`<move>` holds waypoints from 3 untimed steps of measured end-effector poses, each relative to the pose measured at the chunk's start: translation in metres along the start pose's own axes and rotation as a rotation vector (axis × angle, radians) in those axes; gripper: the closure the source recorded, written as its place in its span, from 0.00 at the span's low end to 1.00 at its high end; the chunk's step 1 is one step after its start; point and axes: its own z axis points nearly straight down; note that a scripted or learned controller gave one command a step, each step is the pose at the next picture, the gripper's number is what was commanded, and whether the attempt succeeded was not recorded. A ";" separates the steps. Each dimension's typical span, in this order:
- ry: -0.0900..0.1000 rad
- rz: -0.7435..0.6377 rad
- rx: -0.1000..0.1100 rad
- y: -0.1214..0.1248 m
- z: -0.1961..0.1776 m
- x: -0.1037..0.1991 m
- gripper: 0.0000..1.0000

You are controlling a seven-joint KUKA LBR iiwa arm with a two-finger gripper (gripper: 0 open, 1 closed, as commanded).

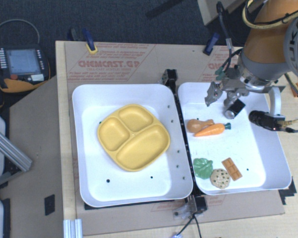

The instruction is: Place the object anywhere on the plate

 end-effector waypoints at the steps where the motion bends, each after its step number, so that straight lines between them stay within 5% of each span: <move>1: -0.001 0.004 -0.001 -0.003 0.000 0.044 1.00; 3: 0.000 -0.002 -0.005 0.006 0.006 0.161 1.00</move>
